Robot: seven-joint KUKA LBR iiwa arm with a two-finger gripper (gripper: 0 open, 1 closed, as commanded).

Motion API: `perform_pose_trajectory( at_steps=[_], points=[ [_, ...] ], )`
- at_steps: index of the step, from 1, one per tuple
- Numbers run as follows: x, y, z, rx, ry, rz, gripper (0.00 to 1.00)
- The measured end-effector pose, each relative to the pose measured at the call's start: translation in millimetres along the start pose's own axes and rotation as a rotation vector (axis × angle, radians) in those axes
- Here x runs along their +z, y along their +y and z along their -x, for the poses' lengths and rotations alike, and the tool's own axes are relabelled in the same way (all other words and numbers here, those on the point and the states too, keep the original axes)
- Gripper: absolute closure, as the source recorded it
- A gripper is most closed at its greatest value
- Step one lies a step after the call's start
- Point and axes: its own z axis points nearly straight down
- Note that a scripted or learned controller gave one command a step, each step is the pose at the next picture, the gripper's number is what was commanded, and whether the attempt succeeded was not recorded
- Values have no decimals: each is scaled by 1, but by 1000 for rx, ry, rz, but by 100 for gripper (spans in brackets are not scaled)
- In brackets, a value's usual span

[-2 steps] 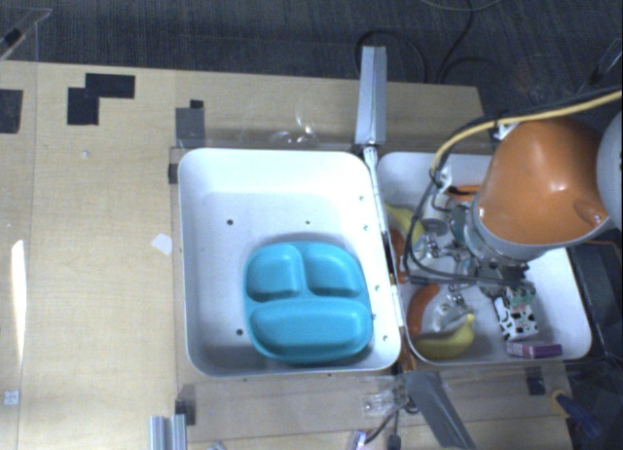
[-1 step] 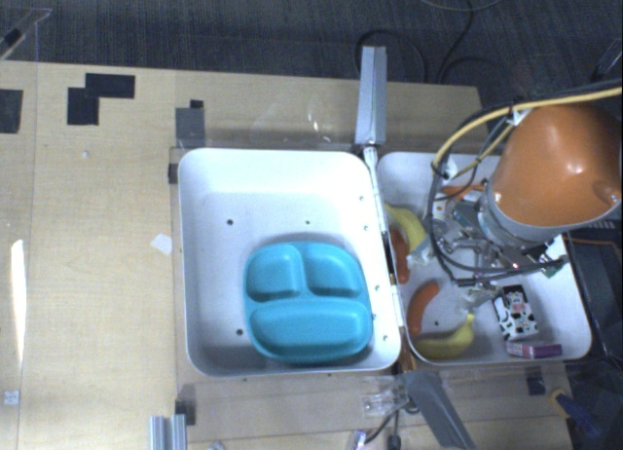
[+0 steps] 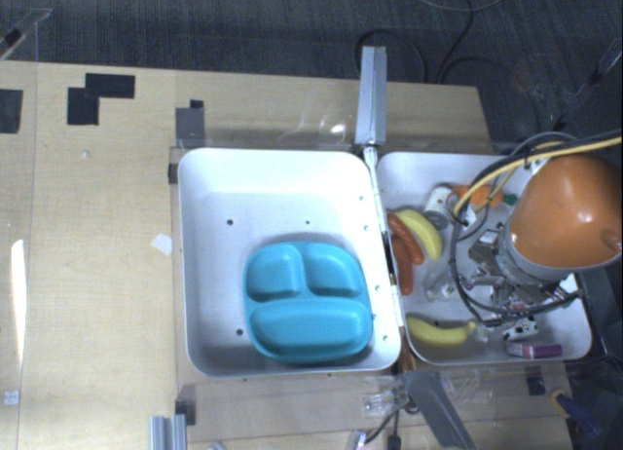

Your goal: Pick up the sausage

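Two white bins sit side by side; the left bin [image 3: 195, 243] bears a blue divided tray [image 3: 307, 302]. In the right bin [image 3: 419, 170], the sausage [image 3: 401, 248] lies along the dividing wall, a banana [image 3: 421, 230] touching it at 3 o'clock. Another banana [image 3: 438, 331] lies at 6 o'clock. The gripper [image 3: 501, 302] hangs under the orange-banded arm [image 3: 565, 209], probably low over the bin; whether it grips anything I cannot tell.

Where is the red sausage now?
The red sausage lies in the right white bin, along its left wall, beside the yellow banana.
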Motion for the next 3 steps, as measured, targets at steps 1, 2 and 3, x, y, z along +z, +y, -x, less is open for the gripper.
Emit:
perform_pose_trajectory(
  at_steps=[1,2,3],
  points=[
    [-139,-33,62,177,-4,-3,0],
    [-52,-9,9,446,1,0,0],
    [-27,5,5,512,0,-1,0]
  ],
)
